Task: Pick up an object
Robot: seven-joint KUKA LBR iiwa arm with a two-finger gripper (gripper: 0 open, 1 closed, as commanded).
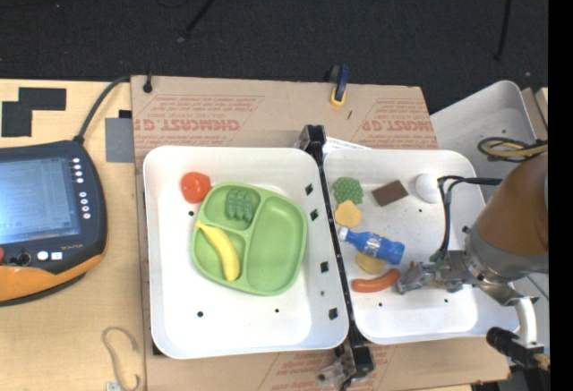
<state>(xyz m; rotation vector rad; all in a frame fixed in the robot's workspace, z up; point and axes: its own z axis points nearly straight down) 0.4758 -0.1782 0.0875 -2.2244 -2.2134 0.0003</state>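
The right bin [421, 327] holds several small items: a green broccoli-like piece [348, 191], a brown block [389, 193], a white ball [424, 188], a yellow piece [347, 216], a blue bottle [373, 244] lying on its side, a tan disc [370, 263] and a red-orange sausage [376, 283]. My gripper [414, 277] hangs low over this bin, just right of the sausage's end, with the arm's orange band [515, 210] behind it. Nothing shows between the fingers.
The left bin [170, 309] carries a green divided plate [255, 242] with a yellow banana [221, 249] and a green item [240, 203], plus a red tomato-like piece [195, 186] beside it. A teach pendant [45, 215] lies at far left on the bench.
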